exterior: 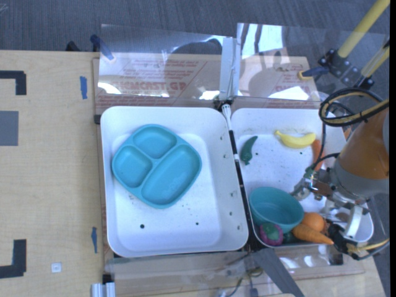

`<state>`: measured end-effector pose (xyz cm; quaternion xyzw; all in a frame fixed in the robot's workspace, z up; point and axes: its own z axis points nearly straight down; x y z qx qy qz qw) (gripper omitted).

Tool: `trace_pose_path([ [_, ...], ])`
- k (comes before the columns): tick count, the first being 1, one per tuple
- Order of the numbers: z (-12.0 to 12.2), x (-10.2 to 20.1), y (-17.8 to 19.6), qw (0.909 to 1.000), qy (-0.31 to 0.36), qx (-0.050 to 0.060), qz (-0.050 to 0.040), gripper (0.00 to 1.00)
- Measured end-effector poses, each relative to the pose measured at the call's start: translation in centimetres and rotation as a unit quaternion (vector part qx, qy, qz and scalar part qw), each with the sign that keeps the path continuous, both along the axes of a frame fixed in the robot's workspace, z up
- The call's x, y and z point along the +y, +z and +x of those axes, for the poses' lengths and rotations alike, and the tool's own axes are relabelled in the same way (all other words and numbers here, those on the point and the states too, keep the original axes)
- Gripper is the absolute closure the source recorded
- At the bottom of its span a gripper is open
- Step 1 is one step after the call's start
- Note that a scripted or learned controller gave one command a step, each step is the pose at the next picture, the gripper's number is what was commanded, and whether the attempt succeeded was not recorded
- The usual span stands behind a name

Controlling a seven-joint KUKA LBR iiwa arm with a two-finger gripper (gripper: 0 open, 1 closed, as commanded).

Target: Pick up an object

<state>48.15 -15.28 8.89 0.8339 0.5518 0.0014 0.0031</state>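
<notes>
Beside the teal bowl point(275, 206), an orange carrot point(311, 232)

Likely robotics lab, white bins point(117, 166), cabled arm point(365, 153)

2 white bins point(117, 184), 1 blue divided plate point(156, 164), 1 teal bowl point(275, 206), 1 banana point(295, 139), 1 green pepper point(248, 148), 1 carrot point(314, 233)
</notes>
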Motion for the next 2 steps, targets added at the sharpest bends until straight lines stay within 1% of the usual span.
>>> trace_pose_path([
  [1, 7.3, -0.3, -0.1, 0.9994, -0.035, -0.001, 0.0006, 0.0],
  [2, 15.5, -0.7, -0.2, 0.9966, -0.083, 0.001, 0.0017, 0.0],
])
